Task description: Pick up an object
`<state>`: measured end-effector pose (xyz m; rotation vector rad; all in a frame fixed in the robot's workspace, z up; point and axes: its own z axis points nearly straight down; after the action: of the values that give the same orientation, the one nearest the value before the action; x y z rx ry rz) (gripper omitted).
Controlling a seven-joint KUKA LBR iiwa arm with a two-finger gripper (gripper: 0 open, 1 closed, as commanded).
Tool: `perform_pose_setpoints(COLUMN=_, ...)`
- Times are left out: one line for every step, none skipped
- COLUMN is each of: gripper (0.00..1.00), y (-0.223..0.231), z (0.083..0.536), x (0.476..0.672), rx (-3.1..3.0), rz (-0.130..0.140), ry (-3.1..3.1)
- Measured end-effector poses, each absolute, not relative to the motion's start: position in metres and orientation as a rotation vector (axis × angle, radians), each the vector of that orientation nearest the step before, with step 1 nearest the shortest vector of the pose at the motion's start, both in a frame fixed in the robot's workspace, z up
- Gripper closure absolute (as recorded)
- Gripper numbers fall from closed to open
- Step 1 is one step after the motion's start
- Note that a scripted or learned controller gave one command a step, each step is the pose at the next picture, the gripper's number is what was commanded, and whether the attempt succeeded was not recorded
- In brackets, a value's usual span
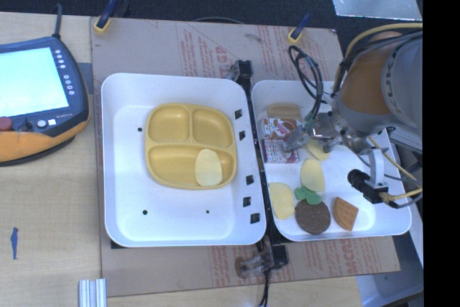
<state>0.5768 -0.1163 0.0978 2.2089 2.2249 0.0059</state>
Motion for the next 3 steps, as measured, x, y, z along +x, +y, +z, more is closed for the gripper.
perform_pose_setpoints(gripper=0.0, y=-0.103, z=0.094, x=0.503, rx=2.218, rz=-0.002, ry=2.224)
perform_pose_setpoints(gripper=0.0, y=-0.118, z=0.093, x=0.562, rx=2.214, rz=0.001, ry=2.225)
perform_pose_setpoints(gripper=0.0, y=-0.11, z=0.091, x=0.523, rx=2.222, rz=-0.007, ry=2.229)
